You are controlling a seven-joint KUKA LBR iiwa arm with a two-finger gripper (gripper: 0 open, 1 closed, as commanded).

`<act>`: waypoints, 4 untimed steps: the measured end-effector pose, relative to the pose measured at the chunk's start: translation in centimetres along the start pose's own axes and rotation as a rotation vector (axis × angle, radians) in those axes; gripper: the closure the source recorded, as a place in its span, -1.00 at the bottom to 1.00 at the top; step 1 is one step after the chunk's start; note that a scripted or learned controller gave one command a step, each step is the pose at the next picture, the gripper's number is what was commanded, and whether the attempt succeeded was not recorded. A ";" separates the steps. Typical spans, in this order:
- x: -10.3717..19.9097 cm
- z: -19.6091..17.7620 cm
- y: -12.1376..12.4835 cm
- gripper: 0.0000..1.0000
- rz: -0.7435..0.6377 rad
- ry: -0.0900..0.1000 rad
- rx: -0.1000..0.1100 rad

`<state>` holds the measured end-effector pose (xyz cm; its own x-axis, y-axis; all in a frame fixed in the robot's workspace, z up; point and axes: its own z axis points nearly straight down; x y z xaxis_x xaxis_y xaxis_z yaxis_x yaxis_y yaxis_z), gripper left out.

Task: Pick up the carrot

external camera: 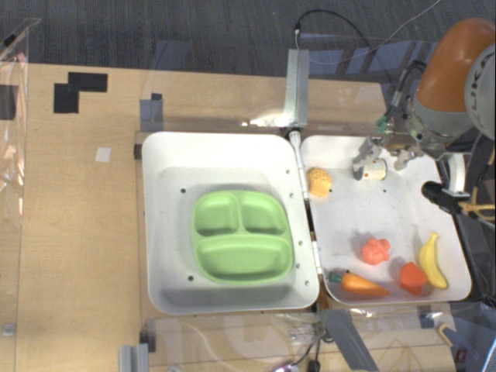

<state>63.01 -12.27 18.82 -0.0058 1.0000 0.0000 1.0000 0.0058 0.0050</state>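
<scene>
Down at the right bin's [453, 289] near edge the carrot [363, 284] lies flat, greens leftward. Far up the bin, the gripper [380, 163] hangs with fingers apparently spread, nothing pinched. It should be carried over, lowered, fingers astride the carrot's width.

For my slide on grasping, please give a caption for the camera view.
Gripper over the right bin, far from the carrot at its near edge; green tray in the left bin.

tray [242, 235] in left bin [167, 285], carrot [363, 284] in right bin [341, 215]
</scene>
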 end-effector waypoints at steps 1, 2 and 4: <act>1.6 3.2 -6.8 -1.00 -0.035 0.000 0.002; 1.6 9.7 -14.0 -1.00 -0.013 0.000 -0.008; 0.7 7.4 -14.3 -1.00 -0.181 0.000 0.001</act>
<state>48.79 -11.65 11.39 -0.1857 0.9826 -0.0008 0.9826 0.1857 0.0043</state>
